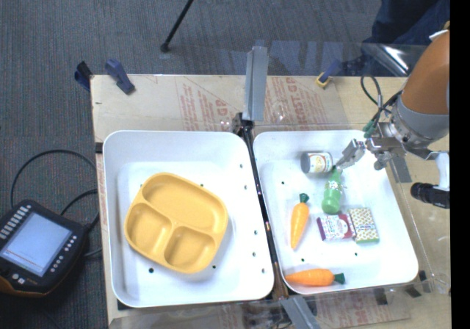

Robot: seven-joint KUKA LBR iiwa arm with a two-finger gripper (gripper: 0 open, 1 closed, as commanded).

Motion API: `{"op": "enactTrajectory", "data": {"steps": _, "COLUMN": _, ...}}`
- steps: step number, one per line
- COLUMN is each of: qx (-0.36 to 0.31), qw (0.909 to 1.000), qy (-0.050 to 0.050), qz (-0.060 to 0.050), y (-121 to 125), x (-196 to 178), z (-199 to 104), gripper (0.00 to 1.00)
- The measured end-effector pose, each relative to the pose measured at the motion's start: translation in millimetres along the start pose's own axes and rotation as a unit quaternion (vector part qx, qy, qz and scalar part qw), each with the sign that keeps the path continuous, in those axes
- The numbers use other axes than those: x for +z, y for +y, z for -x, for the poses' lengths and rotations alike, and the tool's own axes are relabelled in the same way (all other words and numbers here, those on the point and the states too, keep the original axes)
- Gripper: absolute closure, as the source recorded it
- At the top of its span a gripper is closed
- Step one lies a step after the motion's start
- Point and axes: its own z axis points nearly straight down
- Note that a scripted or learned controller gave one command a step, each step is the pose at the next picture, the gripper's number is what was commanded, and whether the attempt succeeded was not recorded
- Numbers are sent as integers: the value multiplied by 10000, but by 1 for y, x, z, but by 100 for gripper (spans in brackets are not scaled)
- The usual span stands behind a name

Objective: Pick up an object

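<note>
We're over the right bin (396,195) now, our gripper (354,153) hanging near its back edge with the jaws spread and nothing between them. Just off its tip, toward the bin's middle, sit the can (317,163) on its side and the green bottle (333,195), which lies with its long axis running front to back, cap end nearest us. That bottle looks like our closest pick: a short drop forward and left. Two carrots (298,222) and two packets (348,226) lie further front; the yellow tray (176,222) sits in the left bin (117,173).
</note>
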Motion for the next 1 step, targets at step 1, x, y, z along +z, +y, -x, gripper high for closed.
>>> {"op": "enactTrajectory", "data": {"steps": 1, "qx": -1459, "qw": 9893, "qy": 6, "qz": -10, "y": -47, "x": 30, "z": -10, "gripper": 0}}
